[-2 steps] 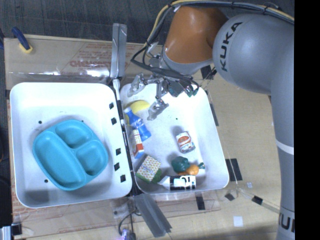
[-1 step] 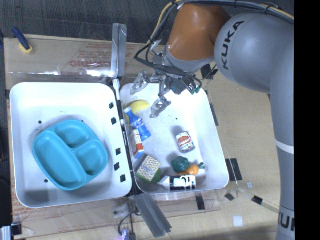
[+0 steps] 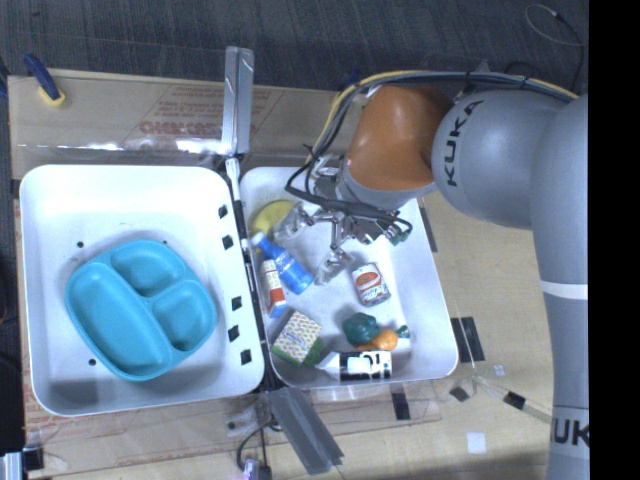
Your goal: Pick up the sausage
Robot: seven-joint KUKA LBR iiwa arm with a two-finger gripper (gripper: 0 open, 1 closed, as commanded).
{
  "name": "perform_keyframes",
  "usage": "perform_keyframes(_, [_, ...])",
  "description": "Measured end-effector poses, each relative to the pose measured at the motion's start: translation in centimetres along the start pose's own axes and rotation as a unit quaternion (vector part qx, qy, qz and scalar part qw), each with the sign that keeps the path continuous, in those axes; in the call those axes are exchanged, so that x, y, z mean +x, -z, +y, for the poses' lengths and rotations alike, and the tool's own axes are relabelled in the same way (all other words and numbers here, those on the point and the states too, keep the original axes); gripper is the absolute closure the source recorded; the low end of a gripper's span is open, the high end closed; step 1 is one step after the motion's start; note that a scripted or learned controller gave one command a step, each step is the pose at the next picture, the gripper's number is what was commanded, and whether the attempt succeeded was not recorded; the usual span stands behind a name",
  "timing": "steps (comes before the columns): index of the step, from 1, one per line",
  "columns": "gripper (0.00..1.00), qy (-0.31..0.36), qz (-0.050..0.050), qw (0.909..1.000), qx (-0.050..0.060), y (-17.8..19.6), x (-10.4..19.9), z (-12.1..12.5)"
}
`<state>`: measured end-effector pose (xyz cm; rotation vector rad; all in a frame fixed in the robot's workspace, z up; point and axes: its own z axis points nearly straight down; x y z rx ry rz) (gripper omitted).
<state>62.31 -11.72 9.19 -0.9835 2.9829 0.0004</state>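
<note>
Here, the grey arm (image 3: 500, 158) is reaching in from the right and hanging over the right bin (image 3: 436, 298), its orange band (image 3: 392, 140) sitting above the wrist. The gripper (image 3: 318, 246) is pointing down into the bin's upper middle; its metal fingers (image 3: 334, 262) are standing a little apart, and nothing is showing between them. The sausage (image 3: 272, 284), a thin reddish stick, is lying against the bin's left wall, just beside a blue bottle (image 3: 284, 264) and below a yellow item (image 3: 270, 214). A red and white can (image 3: 371, 284) is resting to the gripper's lower right. Nearer the front edge, a patterned box (image 3: 297, 336), a green vegetable (image 3: 360, 326) and a carrot (image 3: 386, 339) are lying. In the left bin (image 3: 60, 193), a blue divided tray (image 3: 142, 308) is sitting.
</note>
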Motion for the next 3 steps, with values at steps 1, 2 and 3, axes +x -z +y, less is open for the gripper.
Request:
perform_keyframes(1, [0.0,-0.109,-0.002,0.9941,0.002,1.9,-3.8,-0.7])
perform_keyframes(2, [0.0,-0.291,-0.002,0.9567,0.001,3.4,-4.1,-0.3])
perform_keyframes(3, [0.0,-0.491,-0.001,0.8712,0.001,10.2,-5.0,0.9])
